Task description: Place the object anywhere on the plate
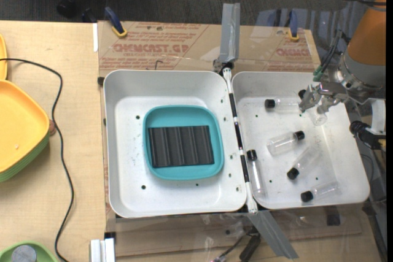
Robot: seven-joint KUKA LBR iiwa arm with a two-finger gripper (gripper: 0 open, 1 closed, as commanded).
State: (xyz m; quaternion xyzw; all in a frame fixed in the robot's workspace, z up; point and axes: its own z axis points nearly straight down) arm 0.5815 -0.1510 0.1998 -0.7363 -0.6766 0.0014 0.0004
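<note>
step: pick | gripper (317, 99) over right bin (344, 193), top edge; we cannot tell its state | 5 vials lie loose, nearest (279, 105) just left | plate (183, 142) in left bin | we'd descend centred across 1 vial's width, clear of neighbours

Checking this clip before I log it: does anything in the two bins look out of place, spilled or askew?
Nothing looks spilled or broken. The clear vials with black caps lie on their sides, scattered at different angles across the right bin; one rests along its left wall. The teal plate sits flat and roughly square in the left bin. The gripper hovers over the right bin's upper edge.
</note>
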